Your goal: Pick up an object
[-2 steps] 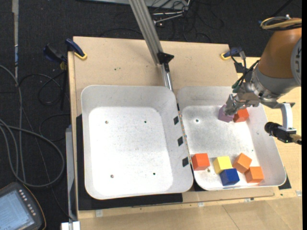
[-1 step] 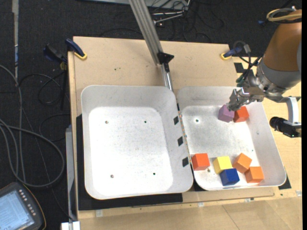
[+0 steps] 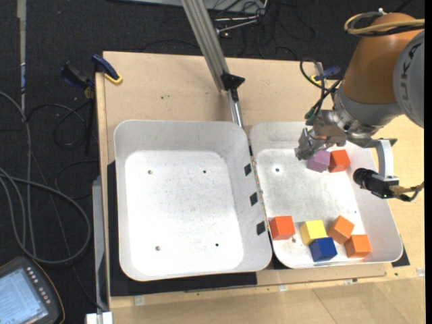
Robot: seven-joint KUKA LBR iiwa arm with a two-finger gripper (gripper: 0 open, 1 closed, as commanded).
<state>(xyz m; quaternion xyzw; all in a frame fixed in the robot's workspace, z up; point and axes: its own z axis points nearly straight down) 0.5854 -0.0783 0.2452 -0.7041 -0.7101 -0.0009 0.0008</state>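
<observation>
Tan wooden surface (image 3: 175,86) on a dark floor, two white bins side by side. Left bin (image 3: 128,181) bare white. I have the arm in from the right, gripper (image 3: 312,147) low over the far part of the right bin (image 3: 304,194), right above a purple block (image 3: 318,161); can't tell from here if the jaws are released or clenched. Purple block sits tilted, a corner toward the near rim, touching an orange block (image 3: 339,159) on its right. No clear long axis, looks cube-like. Near rim cluster: orange cube (image 3: 282,227), yellow cube (image 3: 312,231), blue cube (image 3: 323,249), two more orange cubes (image 3: 342,227) (image 3: 358,246).
</observation>
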